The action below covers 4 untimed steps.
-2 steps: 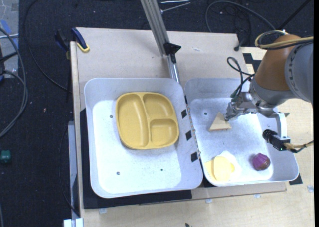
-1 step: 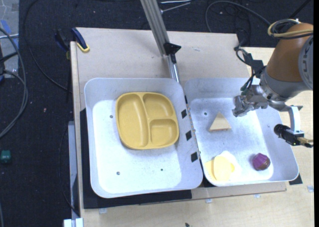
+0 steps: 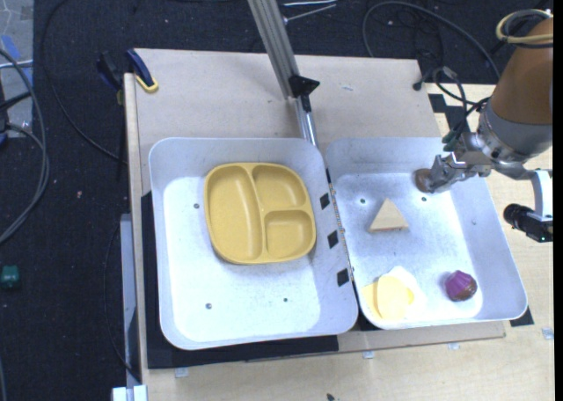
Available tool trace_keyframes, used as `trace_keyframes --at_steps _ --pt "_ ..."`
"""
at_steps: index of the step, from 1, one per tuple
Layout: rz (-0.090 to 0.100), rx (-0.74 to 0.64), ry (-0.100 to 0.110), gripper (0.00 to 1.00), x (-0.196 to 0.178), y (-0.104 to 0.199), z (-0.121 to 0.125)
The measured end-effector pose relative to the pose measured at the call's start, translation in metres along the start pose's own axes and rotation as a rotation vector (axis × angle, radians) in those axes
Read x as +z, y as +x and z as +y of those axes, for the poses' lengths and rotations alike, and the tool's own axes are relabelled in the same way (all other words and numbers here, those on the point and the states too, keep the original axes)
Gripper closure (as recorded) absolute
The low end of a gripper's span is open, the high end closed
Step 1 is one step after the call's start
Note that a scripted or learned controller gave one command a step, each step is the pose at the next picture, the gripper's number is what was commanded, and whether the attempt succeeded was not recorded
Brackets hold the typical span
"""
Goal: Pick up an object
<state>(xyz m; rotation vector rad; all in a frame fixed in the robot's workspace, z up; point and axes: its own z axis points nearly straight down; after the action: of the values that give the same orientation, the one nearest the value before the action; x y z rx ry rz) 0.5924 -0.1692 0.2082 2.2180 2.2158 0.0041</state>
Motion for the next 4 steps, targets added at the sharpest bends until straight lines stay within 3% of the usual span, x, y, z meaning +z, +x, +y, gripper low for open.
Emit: trace_keyframes --at_steps 1,4 --pt "0.001 -0.005 -0.001 1.0 -0.059 0.009 0.0" --pt "0.004 -0.008 0.01 1.0 -0.025 0.15 -0.062"
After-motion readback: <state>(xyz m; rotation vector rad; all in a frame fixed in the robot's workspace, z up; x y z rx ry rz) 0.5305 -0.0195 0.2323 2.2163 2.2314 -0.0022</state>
